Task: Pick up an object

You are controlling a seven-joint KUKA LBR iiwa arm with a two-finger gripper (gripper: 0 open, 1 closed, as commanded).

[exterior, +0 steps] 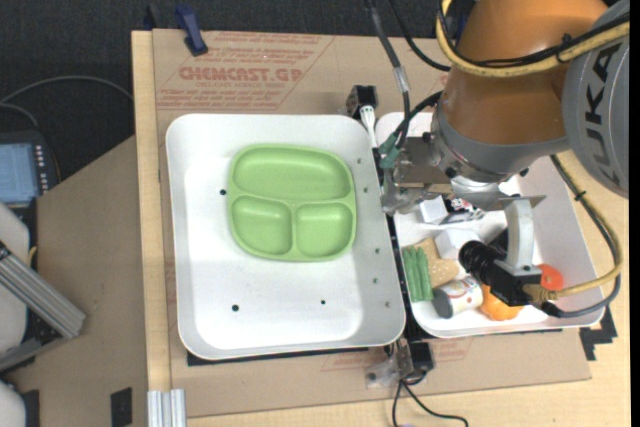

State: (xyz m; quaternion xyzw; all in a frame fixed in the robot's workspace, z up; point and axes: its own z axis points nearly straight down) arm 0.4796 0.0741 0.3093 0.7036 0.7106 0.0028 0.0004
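Objects open to picking lie in two shallow white bins set side by side on a brown board tabletop (250, 65). The grey arm with an orange band (520, 45) reaches over the right bin (575, 215) and covers much of it. Its gripper (425, 177) hangs low over that bin's far left part, close to the edge shared with the left bin (200, 245). Whether the jaws are released or clenched cannot be told, as the wrist covers them.

A pale green plastic plate with three compartments (292, 202) lies flat in the left bin, nearer its far edge. Small items crowd the right bin's near left corner:
- a green ridged block (416, 273) along the left edge
- a tan spongy block (432, 248) touching it
- an orange piece (500, 307) at the near edge
- a small white cylinder with a red mark (455, 297) beside the orange piece
- a small white labelled packet (450, 207) further from the near edge

Likely faults:
- **Crowding:** the small items touch one another, so a closing grasp may catch two at once or push them aside and take none.
- **Bin edge:** a descent this close to the shared edge may strike the bin wall.
- **Plate shape:** the plate is wide and low, offering little to pinch.

The packet lies just beside the gripper, on its near-edge side. The rest of the cluster is near it, further toward the near edge. The plate lies well apart, across the shared edge.
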